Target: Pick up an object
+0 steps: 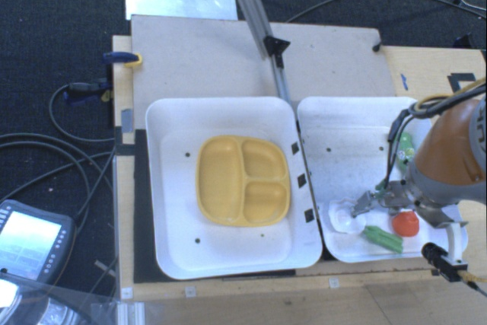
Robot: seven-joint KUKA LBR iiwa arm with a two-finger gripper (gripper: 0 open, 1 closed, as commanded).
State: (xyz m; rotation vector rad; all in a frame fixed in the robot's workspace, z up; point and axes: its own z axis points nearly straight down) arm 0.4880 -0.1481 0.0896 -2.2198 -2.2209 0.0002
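Note:
In the right bin (pixel 342 133), near its front edge, lie a green elongated object (pixel 383 238), a red round object (pixel 405 224) and a clear, whitish cup-like object (pixel 345 217). A light green object (pixel 405 146) peeks out beside the arm further back. My gripper (pixel 374 201) is low over the front of the right bin, just right of and above the clear object and left of the red one. The orange band of the arm (pixel 449 152) hides part of the bin's right side.
The left bin (pixel 171 164) holds a yellow divided plate (pixel 243 180) in its middle. A grey pole (pixel 251 0) slants across the back. Cables and a tablet lie on the floor at the left.

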